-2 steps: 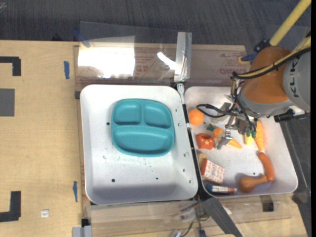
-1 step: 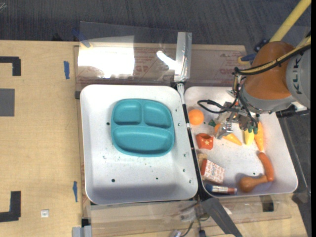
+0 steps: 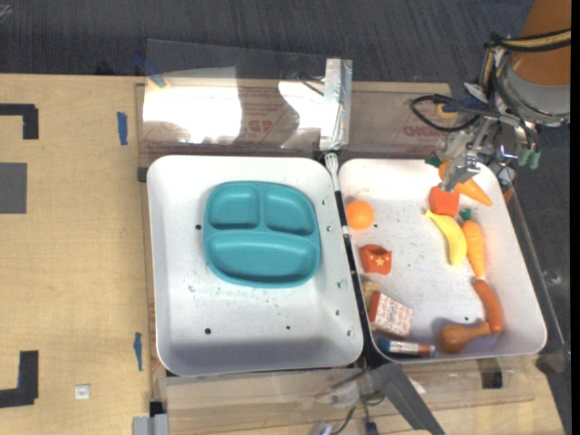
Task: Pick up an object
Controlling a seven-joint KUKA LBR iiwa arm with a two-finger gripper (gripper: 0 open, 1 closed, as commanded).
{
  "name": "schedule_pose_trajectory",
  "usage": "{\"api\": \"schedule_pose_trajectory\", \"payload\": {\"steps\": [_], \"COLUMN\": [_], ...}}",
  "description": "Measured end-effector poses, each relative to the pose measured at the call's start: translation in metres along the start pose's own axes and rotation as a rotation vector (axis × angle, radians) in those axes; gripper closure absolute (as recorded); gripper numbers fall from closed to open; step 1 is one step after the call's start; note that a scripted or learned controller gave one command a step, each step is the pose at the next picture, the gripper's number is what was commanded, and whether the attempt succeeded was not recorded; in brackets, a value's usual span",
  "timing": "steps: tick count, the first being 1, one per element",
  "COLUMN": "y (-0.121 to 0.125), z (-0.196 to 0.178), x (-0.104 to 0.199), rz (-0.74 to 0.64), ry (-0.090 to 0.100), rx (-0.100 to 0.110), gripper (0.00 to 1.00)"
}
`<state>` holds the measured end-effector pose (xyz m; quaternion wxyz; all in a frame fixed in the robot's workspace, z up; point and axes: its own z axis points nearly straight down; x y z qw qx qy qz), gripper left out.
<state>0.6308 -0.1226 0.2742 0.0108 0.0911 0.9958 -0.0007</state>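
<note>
My gripper [image 3: 460, 170] hangs over the far right corner of the right bin [image 3: 530, 333], with the orange-banded arm above it at the view's top right. Directly under it lie a small red-orange toy [image 3: 443, 199] and an orange carrot piece [image 3: 477, 192]; I cannot tell whether it touches either. Further toys lie in this bin: a yellow banana [image 3: 448, 236], a long orange carrot [image 3: 473, 247], an orange ball [image 3: 360, 214], a red block [image 3: 376, 259], a sausage [image 3: 489, 303] and a brown drumstick [image 3: 460, 335].
The left bin [image 3: 172, 315] holds a teal divided plate [image 3: 263, 234]. A printed snack packet [image 3: 391, 313] and a marker [image 3: 407, 346] lie at the right bin's near left corner. A clear plastic panel [image 3: 245, 102] stands behind the left bin. Cables [image 3: 435, 109] trail behind the right bin.
</note>
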Motion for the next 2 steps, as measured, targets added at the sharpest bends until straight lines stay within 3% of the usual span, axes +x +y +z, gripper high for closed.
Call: {"api": "schedule_pose_trajectory", "payload": {"steps": [1, 2], "y": [0.03, 0.088], "z": [0.059, 0.026], "x": [0.05, 0.056], "rz": [-0.037, 0.028], "ry": [0.021, 0.011], "rx": [-0.002, -0.001], "gripper": [1.0, 1.0]}}
